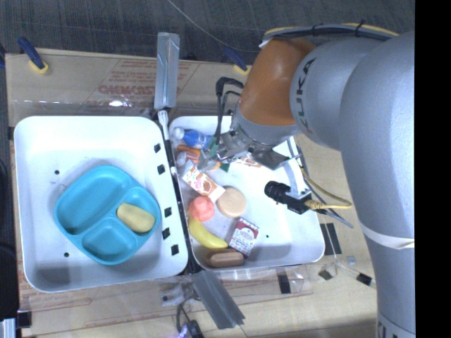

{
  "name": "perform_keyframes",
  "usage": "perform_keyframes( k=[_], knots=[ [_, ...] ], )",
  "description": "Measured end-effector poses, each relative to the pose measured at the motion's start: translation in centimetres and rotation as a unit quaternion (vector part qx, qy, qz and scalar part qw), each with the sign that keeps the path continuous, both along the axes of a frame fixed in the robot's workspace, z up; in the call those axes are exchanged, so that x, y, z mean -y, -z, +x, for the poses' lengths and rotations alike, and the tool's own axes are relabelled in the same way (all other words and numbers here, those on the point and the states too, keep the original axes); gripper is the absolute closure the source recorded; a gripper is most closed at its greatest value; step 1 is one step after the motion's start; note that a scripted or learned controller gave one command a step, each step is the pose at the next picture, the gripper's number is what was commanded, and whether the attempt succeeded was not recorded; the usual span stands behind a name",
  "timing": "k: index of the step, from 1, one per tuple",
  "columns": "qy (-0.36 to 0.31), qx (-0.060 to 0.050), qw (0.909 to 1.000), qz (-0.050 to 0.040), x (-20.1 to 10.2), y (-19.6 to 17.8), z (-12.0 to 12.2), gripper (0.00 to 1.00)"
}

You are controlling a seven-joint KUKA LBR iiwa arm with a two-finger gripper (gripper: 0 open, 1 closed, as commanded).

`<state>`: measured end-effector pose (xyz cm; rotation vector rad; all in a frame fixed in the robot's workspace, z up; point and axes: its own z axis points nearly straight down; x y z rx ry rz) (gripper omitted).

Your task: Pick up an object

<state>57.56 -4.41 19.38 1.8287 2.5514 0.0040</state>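
**Reaching into the crowded far corner of the right bin**

We take the target to be one of the small items heaped at the far left corner of the right bin (pixel 310 241): a blue-capped bottle (pixel 192 138) lying on its side, with a printed snack packet (pixel 203 183) just near of it. They sit jammed against the divider wall, which is probably why the arm comes in steeply from above rather than from the side.

The gripper (pixel 220 150) hangs right over that heap, beside the bottle and above the packet's far end. We cannot tell whether it is clenched or released, because the orange wrist and the clutter beneath hide its tips, and we see nothing clearly held.

Nearer in the same bin lie a pink ball (pixel 201 208), a tan round disc (pixel 231 203), a banana (pixel 206 236), a red box (pixel 244 235) and a brown sausage-like piece (pixel 225 258), all close together and some touching.

The left bin (pixel 35 189) holds a blue divided plate (pixel 91 217) with a yellow lemon-like piece (pixel 136 217) resting in its right compartment, well apart from the gripper.

We judge the pick is not yet secured; the packed corner could make the grasp slip.
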Motion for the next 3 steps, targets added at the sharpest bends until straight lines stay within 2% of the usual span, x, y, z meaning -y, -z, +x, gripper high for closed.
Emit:
perform_keyframes(
  k=[1,2,3],
  knots=[
    [-0.214,0.0,0.9768,-0.0019,4.5,-2.0,3.2,1.0],
    [-0.288,-0.005,0.9575,0.0005,8.3,8.7,2.2,1.0],
    [-0.331,-0.002,0.9436,-0.0014,5.9,10.2,1.1,1.0]
  ],
)
